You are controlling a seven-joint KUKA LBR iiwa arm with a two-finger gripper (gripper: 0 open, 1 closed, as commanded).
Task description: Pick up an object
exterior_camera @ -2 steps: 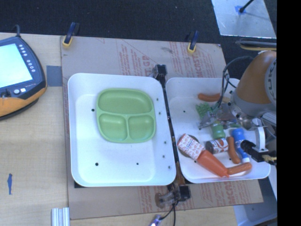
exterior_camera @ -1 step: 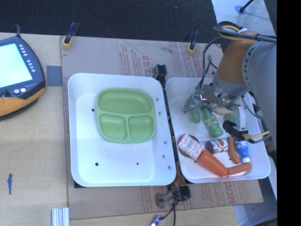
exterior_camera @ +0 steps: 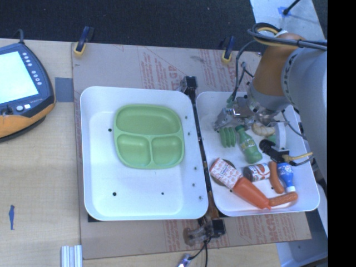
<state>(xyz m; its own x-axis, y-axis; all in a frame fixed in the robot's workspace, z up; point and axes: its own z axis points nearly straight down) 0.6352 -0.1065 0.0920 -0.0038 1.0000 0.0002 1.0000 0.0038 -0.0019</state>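
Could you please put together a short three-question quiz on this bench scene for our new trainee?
1. True or false: the green divided plate lies in the left bin.
2. Which lies nearest the right bin's front edge? A) green bottle B) carrot C) green plate
3. Fill in: the gripper hangs over the ____ bin.

Key: 1 true; 2 B; 3 right.
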